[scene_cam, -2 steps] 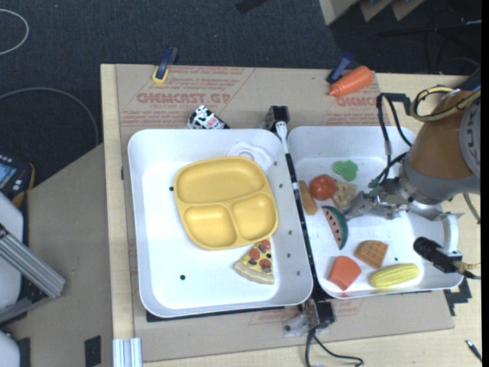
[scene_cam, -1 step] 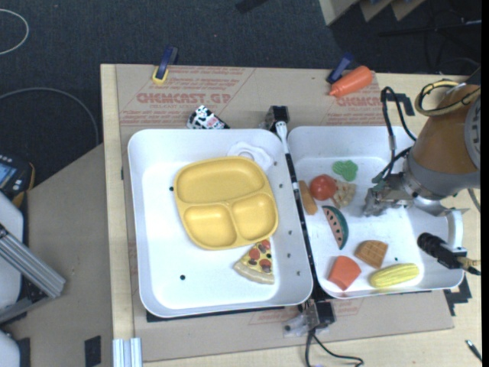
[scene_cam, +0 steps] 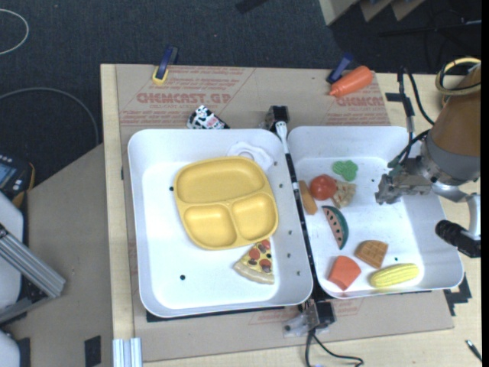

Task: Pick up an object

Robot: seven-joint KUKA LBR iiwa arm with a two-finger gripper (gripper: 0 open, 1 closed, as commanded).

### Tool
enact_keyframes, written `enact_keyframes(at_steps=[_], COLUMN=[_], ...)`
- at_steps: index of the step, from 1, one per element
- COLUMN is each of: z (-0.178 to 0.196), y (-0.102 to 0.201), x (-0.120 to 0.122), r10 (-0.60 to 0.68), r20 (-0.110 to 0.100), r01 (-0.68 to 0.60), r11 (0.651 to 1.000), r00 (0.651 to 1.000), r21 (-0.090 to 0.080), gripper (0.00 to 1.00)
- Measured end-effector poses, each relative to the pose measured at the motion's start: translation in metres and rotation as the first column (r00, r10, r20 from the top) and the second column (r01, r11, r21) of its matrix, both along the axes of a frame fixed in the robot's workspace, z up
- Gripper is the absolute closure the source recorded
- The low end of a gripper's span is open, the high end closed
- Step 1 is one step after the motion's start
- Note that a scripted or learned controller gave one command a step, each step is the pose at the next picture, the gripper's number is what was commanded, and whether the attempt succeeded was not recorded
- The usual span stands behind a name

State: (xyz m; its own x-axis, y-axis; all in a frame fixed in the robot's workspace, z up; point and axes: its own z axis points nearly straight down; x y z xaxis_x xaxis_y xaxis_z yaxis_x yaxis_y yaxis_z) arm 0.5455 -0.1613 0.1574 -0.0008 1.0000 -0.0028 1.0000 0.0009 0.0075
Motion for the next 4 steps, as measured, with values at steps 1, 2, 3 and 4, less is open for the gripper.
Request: enact_keyframes(at_steps=[1, 2, 3, 4], z=[0.063, 0.068, 0.073, 0.070], y=[-0.005, -0.005, 0.049, 0.091], x=[0.004, 0.005, -0.022, -0.034], r10=[0.000, 0.000, 0.004, 0.003], r20=[0.001, -0.003, -0.011, -0.011], r01=[0.000, 0.000, -0.004, -0.003], r11=[1.000, 1.000, 1.000, 1.000], r00=[1.000, 1.000, 1.000, 1.000], r21=[-0.001, 0.001, 0.006, 0.006], gripper=[1.00, 1.00, 1.00, 1.00])
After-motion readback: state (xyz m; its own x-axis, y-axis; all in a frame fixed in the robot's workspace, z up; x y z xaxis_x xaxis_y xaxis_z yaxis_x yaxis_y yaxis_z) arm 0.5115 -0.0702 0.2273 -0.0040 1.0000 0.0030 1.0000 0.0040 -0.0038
